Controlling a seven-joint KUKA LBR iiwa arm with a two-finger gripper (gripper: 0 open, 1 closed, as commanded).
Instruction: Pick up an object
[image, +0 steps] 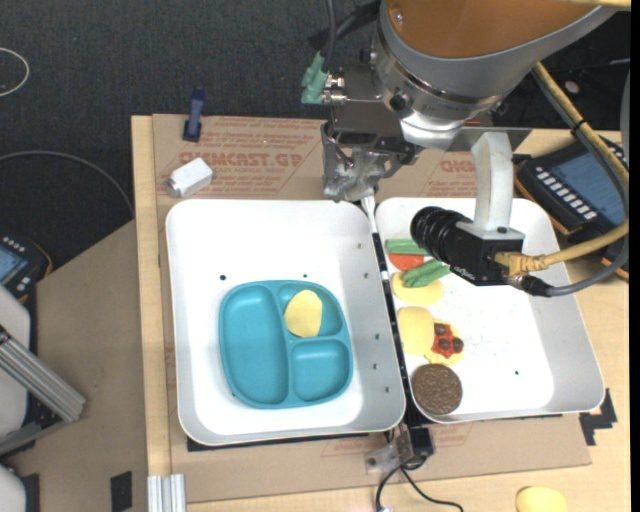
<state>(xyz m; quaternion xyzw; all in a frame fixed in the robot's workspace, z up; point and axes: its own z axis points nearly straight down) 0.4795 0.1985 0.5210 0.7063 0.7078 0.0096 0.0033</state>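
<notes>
The likeliest things to pick lie in the right bin (560, 370), crowded along its left wall: a green bean-like piece (420, 272), yellow pieces (415, 325) and a brown round cookie (437, 388). The cookie sits apart at the near end, so it seems the cleanest target. The hand (352, 185) hangs at the bins' far edge, grasping nothing; whether it is released or clenched I cannot tell. A blue divided tray (262, 355) with a yellow piece (303, 313) occupies the left bin (200, 250).
</notes>
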